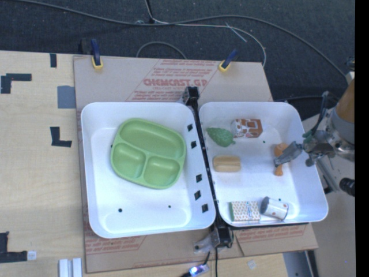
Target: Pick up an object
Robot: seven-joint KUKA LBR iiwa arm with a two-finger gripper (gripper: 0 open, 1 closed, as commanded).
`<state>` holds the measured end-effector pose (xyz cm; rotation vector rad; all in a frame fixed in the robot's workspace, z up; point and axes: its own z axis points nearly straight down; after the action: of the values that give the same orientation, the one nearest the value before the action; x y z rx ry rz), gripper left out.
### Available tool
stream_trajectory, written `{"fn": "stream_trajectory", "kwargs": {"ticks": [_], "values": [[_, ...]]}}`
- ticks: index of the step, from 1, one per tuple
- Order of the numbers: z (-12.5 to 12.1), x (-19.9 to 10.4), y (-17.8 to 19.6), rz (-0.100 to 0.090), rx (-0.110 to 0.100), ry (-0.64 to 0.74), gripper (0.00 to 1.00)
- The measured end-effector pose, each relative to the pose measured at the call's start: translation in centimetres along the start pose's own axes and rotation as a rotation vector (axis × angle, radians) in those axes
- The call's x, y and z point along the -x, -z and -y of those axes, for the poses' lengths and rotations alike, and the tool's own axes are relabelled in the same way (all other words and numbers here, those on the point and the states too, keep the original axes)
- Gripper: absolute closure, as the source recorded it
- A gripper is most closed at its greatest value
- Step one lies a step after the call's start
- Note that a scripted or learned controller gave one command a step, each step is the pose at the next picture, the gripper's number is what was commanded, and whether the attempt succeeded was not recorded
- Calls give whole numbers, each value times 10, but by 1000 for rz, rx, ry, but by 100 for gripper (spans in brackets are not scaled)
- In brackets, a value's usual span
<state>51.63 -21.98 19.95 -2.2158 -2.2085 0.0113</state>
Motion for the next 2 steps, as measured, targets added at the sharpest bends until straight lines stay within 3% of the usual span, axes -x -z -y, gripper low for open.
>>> {"fn": "stream_trajectory", "kwargs": {"ticks": [1, 2], "values": [[-3, 0, 7, 4, 13, 4, 0], [1, 0, -56, 4, 8, 3, 0]]}}
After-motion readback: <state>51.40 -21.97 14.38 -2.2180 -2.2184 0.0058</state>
